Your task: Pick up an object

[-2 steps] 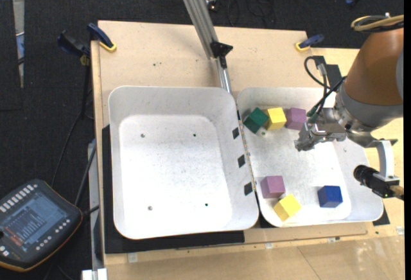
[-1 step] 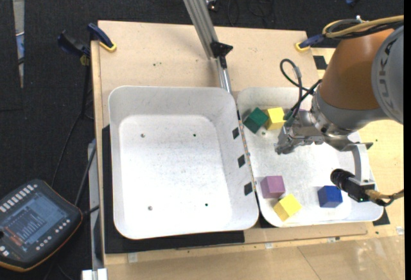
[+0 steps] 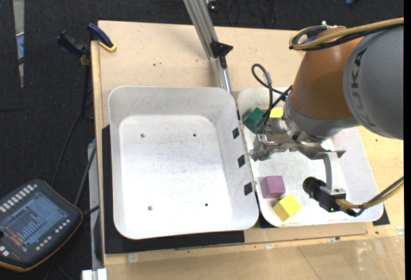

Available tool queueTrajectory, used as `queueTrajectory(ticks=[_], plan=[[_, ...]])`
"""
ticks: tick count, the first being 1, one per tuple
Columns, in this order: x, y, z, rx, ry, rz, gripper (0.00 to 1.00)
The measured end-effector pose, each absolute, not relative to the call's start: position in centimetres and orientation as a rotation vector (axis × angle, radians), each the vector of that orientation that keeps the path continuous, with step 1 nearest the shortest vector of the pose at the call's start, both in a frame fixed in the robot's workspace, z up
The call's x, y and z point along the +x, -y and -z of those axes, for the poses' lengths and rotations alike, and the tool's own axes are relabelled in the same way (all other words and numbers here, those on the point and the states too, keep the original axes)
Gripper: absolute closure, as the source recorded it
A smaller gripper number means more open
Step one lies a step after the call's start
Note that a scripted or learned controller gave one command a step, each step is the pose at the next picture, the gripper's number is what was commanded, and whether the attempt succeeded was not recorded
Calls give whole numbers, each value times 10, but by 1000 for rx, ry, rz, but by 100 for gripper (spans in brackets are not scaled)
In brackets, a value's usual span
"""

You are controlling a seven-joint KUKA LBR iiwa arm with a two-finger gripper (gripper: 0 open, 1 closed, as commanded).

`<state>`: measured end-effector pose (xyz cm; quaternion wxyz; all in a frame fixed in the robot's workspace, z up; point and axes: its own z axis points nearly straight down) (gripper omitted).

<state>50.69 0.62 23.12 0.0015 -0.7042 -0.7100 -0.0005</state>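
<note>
the arm (image 3: 334,79) comes in over the right bin (image 3: 366,163), its orange band and grey wrist covering most of that bin's far half. the hand (image 3: 262,144) sits low at the right bin's left wall, close to the seam where the two bins meet; whether it is apart or together, i cannot tell, since the wrist hides it.

taking the right bin as landmark: a green block (image 3: 254,119) lies in its far-left corner, pressed near the wall and just beside the hand. a small yellow piece (image 3: 277,113) shows next to it, partly under the wrist. a purple cube (image 3: 272,185) sits in the near-left part, with a yellow cube (image 3: 286,207) just nearer and almost touching it, close to the near rim. both have open floor on their left.

the left bin (image 3: 173,160) lies along the right bin's left wall on the tabletop (image 3: 154,47).
</note>
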Motion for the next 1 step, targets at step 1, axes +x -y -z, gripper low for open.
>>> queueTrajectory(ticks=[1], plan=[[505, -54, -224, -2211, 2228, -1, 100]])
